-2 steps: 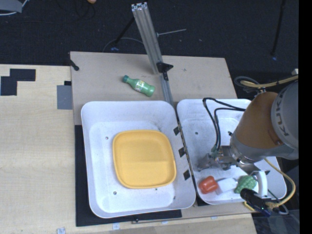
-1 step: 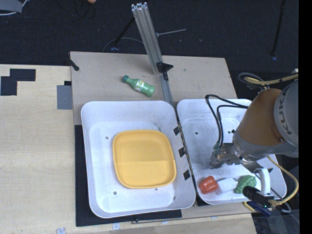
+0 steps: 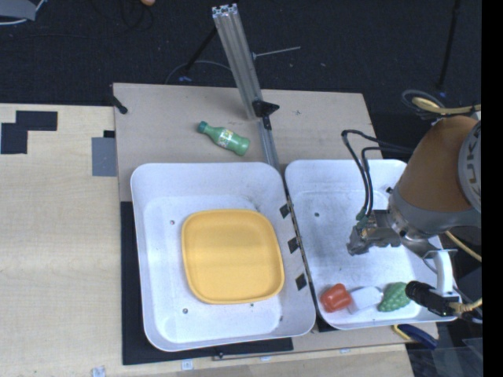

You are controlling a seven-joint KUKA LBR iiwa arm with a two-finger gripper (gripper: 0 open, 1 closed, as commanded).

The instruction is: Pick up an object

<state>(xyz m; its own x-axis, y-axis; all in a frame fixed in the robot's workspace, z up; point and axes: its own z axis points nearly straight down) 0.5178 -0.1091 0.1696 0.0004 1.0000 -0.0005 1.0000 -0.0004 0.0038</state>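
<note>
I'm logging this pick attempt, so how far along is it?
Done: the arm has reached in over the right bin, with the pincer low above bare floor. In hand: nothing is seen in the pincer. Left: the whole pick. The red item, white item and green item lie along the bin's near edge, apart from the pincer; the yellow plate sits in the left bin.

Both bins [image 3: 157,203] look like matt white plastic, faintly scuffed. The yellow plate [image 3: 233,254] is smooth plastic. Behind the bins, the green bottle [image 3: 224,138] looks glossy, the post [image 3: 240,53] ribbed metal.
</note>
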